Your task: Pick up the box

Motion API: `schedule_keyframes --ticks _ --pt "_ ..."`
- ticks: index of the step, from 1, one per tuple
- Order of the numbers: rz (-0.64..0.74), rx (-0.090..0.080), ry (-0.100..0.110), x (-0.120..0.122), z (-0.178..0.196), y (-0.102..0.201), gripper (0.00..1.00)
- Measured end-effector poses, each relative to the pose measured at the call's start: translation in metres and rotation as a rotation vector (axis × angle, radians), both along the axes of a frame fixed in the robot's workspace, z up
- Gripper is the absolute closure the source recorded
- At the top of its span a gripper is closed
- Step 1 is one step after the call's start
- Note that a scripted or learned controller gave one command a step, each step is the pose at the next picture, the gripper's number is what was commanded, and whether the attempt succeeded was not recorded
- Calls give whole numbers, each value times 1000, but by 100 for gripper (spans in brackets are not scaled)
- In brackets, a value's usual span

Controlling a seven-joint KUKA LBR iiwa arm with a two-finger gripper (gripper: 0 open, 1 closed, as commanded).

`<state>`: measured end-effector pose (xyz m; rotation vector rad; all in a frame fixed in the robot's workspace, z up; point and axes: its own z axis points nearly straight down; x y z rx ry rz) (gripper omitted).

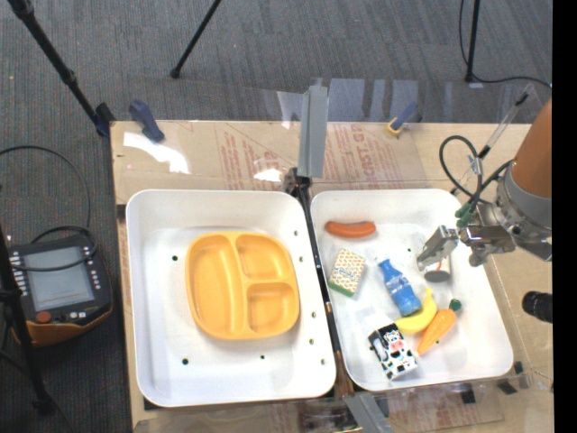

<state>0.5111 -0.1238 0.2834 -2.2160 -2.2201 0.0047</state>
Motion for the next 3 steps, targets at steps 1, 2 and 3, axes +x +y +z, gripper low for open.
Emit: schedule_keyframes --ticks 1,2,3 --pt "153 1 -1 45 -138 24 0" --pt "-30 0 -10 83 -190 35 0" --pt "-119 0 -14 127 -189 26 0"
